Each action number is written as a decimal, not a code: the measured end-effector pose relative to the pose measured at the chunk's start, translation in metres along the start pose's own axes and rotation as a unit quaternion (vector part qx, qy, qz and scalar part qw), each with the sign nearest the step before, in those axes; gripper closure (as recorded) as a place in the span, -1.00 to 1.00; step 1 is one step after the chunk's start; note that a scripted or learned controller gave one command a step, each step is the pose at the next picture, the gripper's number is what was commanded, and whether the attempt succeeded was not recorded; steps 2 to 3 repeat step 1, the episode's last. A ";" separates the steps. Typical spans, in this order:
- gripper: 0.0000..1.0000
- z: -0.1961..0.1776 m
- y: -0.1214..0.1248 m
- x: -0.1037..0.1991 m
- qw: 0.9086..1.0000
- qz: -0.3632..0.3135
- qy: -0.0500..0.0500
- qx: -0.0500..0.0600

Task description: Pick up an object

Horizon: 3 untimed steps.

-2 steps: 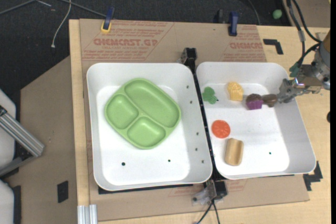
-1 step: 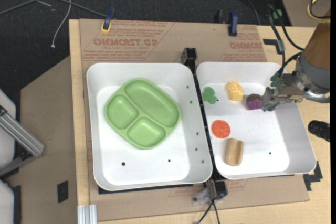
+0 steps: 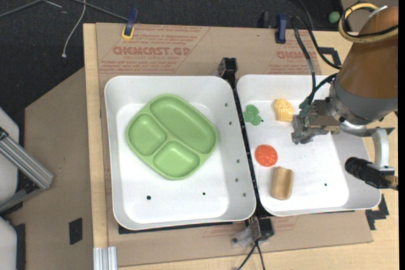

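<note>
In the right bin [image 3: 329, 193] lie a green leafy toy [image 3: 252, 115], a yellow corn-like toy [image 3: 283, 109], a red round toy [image 3: 266, 155] and a tan cylinder [image 3: 281, 183]. My gripper [image 3: 302, 133] hangs low over the middle of this bin, just right of the yellow toy and up-right of the red one. No object shows between its fingers. The grey arm with its orange band comes in from the right and covers part of the bin's right side.
The left bin [image 3: 126, 199] holds a green divided plate [image 3: 171, 135]. A black divider runs between the bins. Blue clamps [image 3: 131, 22] sit at the bench's far edge, and cables trail over the right bin's far corner.
</note>
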<state>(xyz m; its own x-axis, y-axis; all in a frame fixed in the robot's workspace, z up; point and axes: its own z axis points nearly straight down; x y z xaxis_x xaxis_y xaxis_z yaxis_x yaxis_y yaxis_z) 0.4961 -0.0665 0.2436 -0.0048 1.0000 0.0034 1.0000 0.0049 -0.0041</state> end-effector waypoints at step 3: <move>1.00 0.016 -0.006 0.050 1.000 0.000 0.000 0.000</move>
